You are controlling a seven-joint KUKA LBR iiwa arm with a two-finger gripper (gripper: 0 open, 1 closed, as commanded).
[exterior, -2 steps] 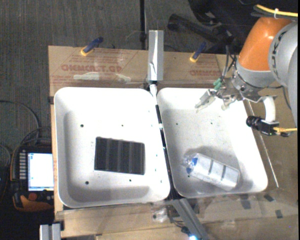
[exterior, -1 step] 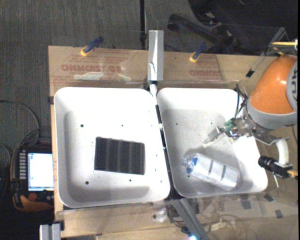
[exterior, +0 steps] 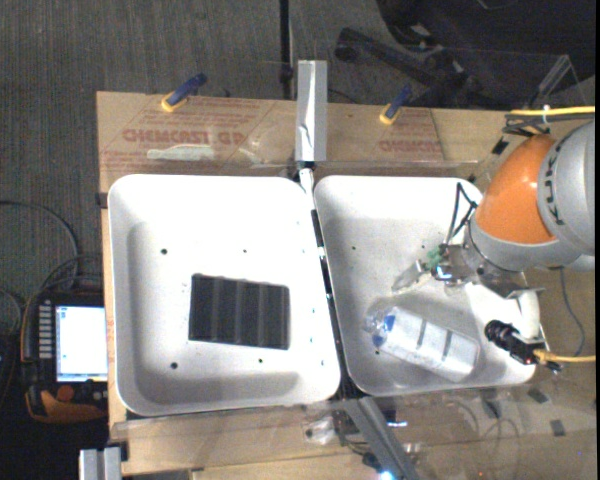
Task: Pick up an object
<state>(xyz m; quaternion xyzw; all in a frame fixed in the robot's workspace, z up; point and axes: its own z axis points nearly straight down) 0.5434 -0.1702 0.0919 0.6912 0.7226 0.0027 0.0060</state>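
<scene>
Bottle (exterior: 425, 340) just below pincer (exterior: 420, 273), apart

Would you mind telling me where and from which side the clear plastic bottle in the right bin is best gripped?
Probably across the middle of the clear plastic bottle, coming straight down from above. It lies on its side on the floor of the right bin, slanting from upper left to lower right, so the fingers should close across its narrow width, not along its length. The gripper sits just above it.
</scene>
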